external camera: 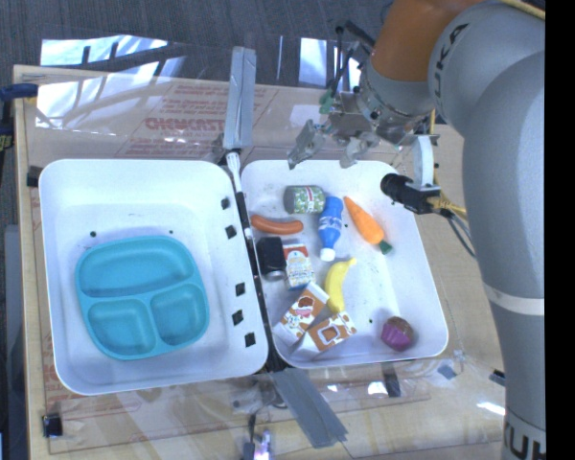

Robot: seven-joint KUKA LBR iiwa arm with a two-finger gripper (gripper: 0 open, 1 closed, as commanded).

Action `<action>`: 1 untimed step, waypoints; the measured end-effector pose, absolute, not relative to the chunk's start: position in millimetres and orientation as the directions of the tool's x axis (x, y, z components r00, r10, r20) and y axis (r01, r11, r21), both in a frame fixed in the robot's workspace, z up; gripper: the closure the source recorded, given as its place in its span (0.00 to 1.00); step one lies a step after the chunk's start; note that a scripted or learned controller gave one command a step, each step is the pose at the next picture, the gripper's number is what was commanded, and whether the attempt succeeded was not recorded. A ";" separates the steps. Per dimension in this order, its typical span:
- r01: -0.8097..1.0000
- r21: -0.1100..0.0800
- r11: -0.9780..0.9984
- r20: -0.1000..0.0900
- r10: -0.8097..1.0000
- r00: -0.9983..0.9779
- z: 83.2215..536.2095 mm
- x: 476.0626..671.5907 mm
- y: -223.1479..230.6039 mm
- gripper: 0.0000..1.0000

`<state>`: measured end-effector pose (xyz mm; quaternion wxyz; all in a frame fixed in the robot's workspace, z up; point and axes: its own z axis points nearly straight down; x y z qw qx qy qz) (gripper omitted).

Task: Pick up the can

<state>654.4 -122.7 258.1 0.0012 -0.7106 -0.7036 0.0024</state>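
The can (305,198) lies on its side near the back of the right bin (431,286). It is short, with a green label and grey ends. My gripper (320,160) hangs just above the bin's back rim, a little behind the can and apart from it. Its two fingers are spread open, with nothing between them. The grey arm with its orange band comes down from the upper right.
Close around the can lie a sausage (277,225), a blue-and-white bottle (331,225) and a carrot (366,222). Further forward are a black box (270,254), a small carton (299,266), a banana (337,284), snack boxes (316,322) and a purple bulb (397,333). The left bin (62,190) holds a blue divided plate (142,295).
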 end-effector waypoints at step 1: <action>0.999 -0.007 -0.034 -0.001 0.999 0.034 173.9 655.8 -160.1 0.00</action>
